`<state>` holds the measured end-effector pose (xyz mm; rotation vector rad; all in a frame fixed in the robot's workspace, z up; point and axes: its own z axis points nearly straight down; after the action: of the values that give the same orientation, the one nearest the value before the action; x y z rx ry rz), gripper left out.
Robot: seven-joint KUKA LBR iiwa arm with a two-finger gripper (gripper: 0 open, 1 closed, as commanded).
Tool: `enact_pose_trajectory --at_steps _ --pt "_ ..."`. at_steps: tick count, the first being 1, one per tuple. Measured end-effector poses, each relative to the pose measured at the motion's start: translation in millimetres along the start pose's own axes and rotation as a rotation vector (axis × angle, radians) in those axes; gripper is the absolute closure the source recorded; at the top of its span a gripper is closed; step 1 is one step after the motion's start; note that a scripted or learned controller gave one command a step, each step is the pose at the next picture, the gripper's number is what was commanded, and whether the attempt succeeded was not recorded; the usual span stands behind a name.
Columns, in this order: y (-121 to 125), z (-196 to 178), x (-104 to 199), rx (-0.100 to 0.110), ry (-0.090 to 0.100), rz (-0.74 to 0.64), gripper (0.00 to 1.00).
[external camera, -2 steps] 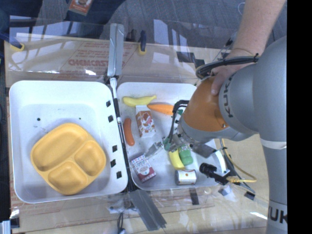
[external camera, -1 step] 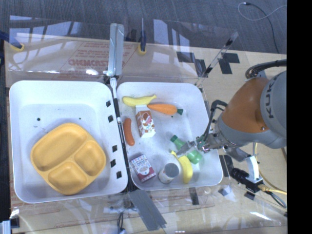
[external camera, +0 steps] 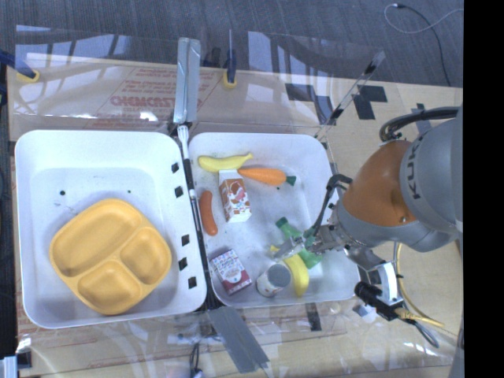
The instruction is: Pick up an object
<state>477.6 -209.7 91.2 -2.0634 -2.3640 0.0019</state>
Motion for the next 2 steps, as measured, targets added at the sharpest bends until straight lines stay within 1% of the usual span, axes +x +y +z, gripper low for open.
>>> enact_pose_trajectory --at_steps 1,2 --pt "0 -73 8 -0.002 -0.001 0.149 0.00" --pt "0 0 12 0.000 0.000 -0.014 0.00"
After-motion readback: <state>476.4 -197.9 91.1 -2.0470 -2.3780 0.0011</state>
